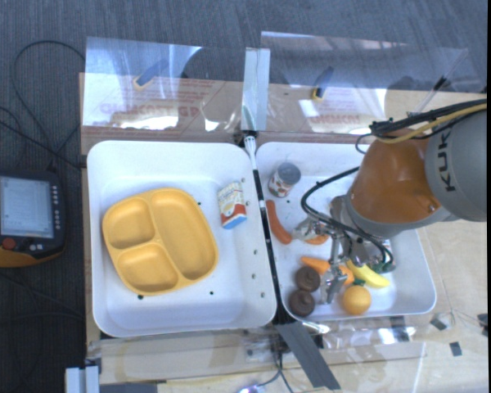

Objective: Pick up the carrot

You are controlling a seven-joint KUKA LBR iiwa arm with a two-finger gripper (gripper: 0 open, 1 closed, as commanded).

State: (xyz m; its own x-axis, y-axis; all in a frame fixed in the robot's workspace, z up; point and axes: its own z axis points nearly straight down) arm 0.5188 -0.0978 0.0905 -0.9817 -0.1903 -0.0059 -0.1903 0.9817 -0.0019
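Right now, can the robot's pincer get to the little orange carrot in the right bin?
Probably yes. The pincer hangs right beside the small orange carrot, with nothing lying on top of it. The brown round pieces and yellow banana sit close, so it is a tight spot.

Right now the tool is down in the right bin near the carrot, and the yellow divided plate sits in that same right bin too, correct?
Not quite. The yellow divided plate lies in the left bin, not the right one, as the camera view shows. The rest stands: the tool is down in the right bin near the carrot.
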